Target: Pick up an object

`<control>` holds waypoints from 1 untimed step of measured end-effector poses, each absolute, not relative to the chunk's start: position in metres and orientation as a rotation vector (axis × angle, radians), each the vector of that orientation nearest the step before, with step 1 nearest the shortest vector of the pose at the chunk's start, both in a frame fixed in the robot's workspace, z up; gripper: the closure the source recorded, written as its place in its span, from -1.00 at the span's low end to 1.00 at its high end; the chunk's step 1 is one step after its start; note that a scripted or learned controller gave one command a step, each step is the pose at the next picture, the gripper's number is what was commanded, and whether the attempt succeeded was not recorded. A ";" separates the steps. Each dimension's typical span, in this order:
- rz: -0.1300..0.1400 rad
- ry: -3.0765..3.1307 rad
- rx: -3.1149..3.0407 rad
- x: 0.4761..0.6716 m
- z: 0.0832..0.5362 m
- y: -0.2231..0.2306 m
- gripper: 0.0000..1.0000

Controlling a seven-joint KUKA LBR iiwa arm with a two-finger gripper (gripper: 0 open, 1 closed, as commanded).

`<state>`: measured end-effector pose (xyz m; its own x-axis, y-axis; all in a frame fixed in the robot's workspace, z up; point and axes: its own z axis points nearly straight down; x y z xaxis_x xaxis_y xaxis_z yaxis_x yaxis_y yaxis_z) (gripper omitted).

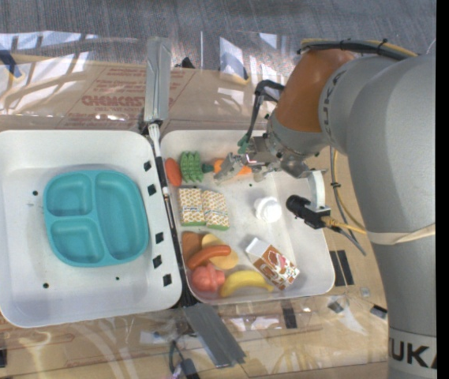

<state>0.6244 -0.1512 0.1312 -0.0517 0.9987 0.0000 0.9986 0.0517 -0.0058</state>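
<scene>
**Camera view: claw low over the far end of the right bin**

Camera view first picks up the near edge of the right bin (319, 284), and that corner is crowded. A banana (245, 283) lies along the front wall, a pink fruit (206, 277) just beside it on the left, and a small printed carton (273, 264) tilted on the right. Behind them sits a red sausage (210, 253), touching the pile.

Moving up the bin, a patterned cracker pack (203, 208) lies flat near the divider, with a white cap (268, 208) well apart to its right on bare floor.

Farther still, at the far end, a green toy (190, 166) stands next to an orange-red piece (173, 172) by the left wall. Just right of the green toy is a small orange carrot-like object (232, 164), and here is the claw (240, 166), down right on top of it. The object sits at the fingertips, touching or nearly so. Whether the claw is released or clenched, I cannot tell from this angle.

Over in the left bin (3, 212), a teal divided tray (95, 216) lies flat in the middle.
</scene>
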 end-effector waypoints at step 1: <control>0.002 -2.341 -2.096 0.518 0.091 -0.165 -1.00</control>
